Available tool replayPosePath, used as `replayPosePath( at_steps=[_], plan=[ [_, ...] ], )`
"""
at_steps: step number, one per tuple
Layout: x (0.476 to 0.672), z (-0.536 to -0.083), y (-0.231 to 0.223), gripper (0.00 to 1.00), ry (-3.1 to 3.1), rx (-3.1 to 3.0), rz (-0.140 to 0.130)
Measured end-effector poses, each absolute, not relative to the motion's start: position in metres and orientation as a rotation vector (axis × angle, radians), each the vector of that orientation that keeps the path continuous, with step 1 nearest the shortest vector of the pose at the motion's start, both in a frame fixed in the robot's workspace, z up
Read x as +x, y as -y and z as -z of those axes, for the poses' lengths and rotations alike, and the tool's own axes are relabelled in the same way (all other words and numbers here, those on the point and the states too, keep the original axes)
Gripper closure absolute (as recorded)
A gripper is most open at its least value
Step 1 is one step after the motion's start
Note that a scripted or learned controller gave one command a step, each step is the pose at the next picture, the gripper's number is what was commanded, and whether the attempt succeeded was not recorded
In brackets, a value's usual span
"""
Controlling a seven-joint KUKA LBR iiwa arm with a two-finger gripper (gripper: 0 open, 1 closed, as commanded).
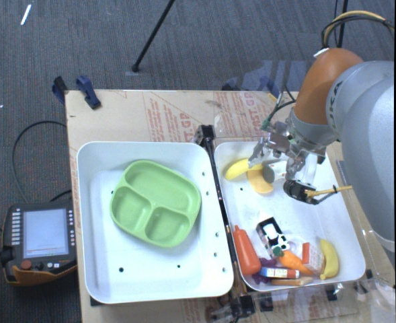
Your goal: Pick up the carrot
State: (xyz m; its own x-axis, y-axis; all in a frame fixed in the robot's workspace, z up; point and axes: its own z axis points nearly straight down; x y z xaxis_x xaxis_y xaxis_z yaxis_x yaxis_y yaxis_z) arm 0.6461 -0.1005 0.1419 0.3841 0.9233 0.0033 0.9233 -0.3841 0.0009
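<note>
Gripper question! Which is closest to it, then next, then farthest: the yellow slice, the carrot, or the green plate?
From the gripper, in the camera view:
1. Yellow slice, just below it, at the top of the right bin.
2. Carrot, down at that bin's near end.
3. Green plate, over in the left bin. The carrot and plate are fairly close to call.

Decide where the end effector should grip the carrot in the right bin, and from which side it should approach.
Grip the carrot across its thick orange body, coming straight down from above. It lies flat, crowded by the black-and-white toy, a banana and a marker, so a sideways approach looks blocked. The end effector hovers at the bin's far end.
</note>
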Motion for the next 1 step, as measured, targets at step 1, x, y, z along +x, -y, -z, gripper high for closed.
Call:
replayPosePath(
  at_steps=[1],
  plan=[
    [0.5911, -0.0831, 0.1154, 0.00, 1.824, -2.542, -0.016]
  ],
)
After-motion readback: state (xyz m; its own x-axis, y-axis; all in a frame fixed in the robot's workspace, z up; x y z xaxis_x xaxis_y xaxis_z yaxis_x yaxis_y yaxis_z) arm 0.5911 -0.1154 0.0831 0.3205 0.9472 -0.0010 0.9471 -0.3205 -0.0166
